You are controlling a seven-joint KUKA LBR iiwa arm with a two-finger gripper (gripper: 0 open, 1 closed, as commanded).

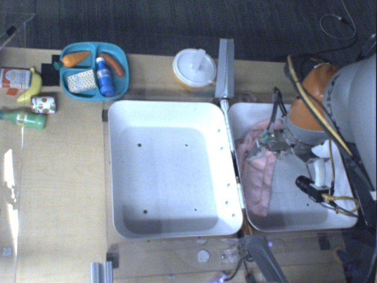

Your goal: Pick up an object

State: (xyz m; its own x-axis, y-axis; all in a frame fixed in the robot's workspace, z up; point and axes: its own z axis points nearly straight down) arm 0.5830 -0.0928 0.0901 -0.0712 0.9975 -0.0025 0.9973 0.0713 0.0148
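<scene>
A crumpled pink cloth (257, 168) lies along the left side of the right bin (294, 217). My gripper (263, 144) is down at the upper part of the cloth, reaching in from the right under the grey arm with its orange band (306, 108). Cables and the wrist body crowd the spot where the gripper meets the cloth.
The left bin (171, 170) sits beside the right one. Past the bins stand a blue divided tray (94, 71) with toy food, a white lidded cup (194, 68), and a banana, can and green bottle at far left. A black connector (309, 187) and white fitting (318, 170) hang over the right bin.
</scene>
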